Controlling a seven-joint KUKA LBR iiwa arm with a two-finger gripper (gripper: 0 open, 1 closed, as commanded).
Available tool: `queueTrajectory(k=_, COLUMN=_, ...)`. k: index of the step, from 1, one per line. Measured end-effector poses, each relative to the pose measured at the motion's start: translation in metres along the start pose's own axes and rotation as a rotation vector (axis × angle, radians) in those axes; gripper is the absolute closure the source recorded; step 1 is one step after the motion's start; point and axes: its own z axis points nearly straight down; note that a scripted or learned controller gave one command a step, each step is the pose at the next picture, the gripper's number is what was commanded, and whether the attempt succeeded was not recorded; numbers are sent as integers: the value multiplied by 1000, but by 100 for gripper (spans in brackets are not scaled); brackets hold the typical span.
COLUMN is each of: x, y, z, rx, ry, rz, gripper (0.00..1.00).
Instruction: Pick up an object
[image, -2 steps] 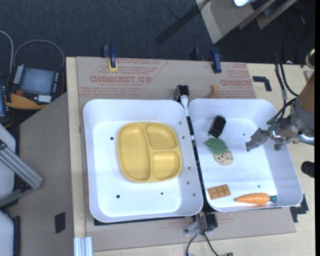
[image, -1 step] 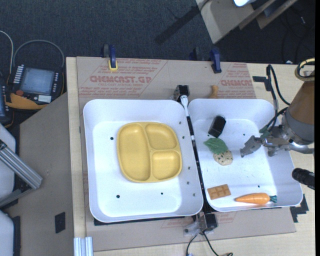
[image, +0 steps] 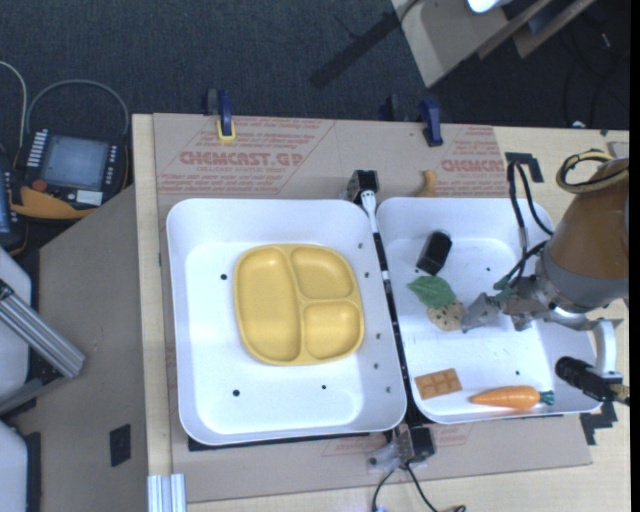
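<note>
Nothing picked yet. The grey two-finger gripper (image: 478, 311) sits low mid-bin in the right shallow white bin (image: 520, 228), beside the small tan speckled cookie (image: 445, 317); can't tell its grip state. Flat green leaf (image: 432, 291) adjoins; orange plastic carrot (image: 508, 398) lies at the near edge.

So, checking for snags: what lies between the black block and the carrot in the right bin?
In the camera view, between the black block and the carrot lies bare white bin floor; the gripper sits just beside that line.

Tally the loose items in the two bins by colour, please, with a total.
Yellow: 1, divided plate
Black: 1, block
Green: 1, leaf
Beige: 1, cookie
Brown: 1, cracker
Orange: 1, carrot
Total: 6
</note>
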Motion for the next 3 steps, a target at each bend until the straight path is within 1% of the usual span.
queueTrajectory(k=1, x=-1, y=1, z=-14, rx=-7, ry=-4, rz=1, gripper=100)
queueTrajectory(k=2, x=-4, y=3, z=-57, rx=-12, ry=-5, rz=-1, gripper=100)
queueTrajectory(k=3, x=-13, y=5, z=-105, rx=-12, ry=-6, rz=-1, gripper=100)
